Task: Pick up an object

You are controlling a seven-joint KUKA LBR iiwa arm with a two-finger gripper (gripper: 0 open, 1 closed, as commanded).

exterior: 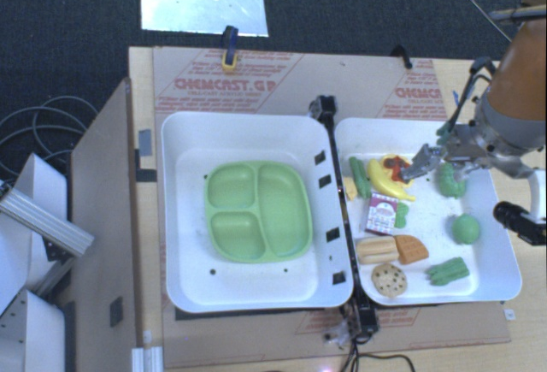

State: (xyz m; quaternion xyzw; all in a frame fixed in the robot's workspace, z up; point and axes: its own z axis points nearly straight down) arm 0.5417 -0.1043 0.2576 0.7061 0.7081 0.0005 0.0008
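**Presently: gripper low over the crowded right bin, nothing seen in its grasp**

Arm enters from the right; grey two-finger gripper (420,163) sits low over the upper part of the shallow white right bin (504,276), its tip just beside the yellow toy banana (386,180) and a small red piece (395,163). Finger spacing: cannot tell, the tip is too blurred and dark. No object is visibly between the fingers.

Candidate objects, all in the right bin: green pod-shaped toy (358,176) left of the banana; dark green broccoli-like toy (449,180) under the wrist; pink-and-white small carton (382,214); round green ball (466,228); tan bread roll (375,250); orange wedge (411,249); speckled brown cookie (389,280); flat green leafy piece (448,270). The shallow white left bin (179,216) holds only a pale green divided plate (257,210).

Risks, as judgement:
- Banana, red piece and pod lie touching or nearly so; a close could catch two, or wedge one aside.
- Curved banana may slip out on lift.
- The bin's divider wall is near; a leftward miss could strike it.
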